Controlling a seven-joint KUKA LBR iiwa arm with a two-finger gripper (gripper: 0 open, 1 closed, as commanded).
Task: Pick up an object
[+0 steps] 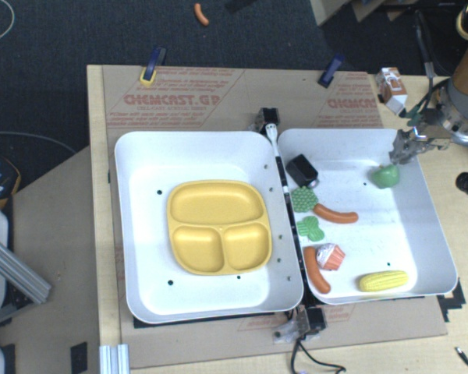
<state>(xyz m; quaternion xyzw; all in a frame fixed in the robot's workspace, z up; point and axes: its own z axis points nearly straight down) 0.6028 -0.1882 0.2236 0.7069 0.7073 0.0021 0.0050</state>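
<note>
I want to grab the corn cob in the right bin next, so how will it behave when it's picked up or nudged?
The corn cob looks like a toy, so probably light and stiff rather than floppy. Its rounded, elongated shape suggests it may roll sideways if pushed across its length. It lies close to the right bin's near wall, which could stop a roll but crowd the gripper.

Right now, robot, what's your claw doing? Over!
Gripper low in the right bin, far corner. Green toy right below it, not seen held. Sausages, corn lie apart, nothing blocking.
</note>
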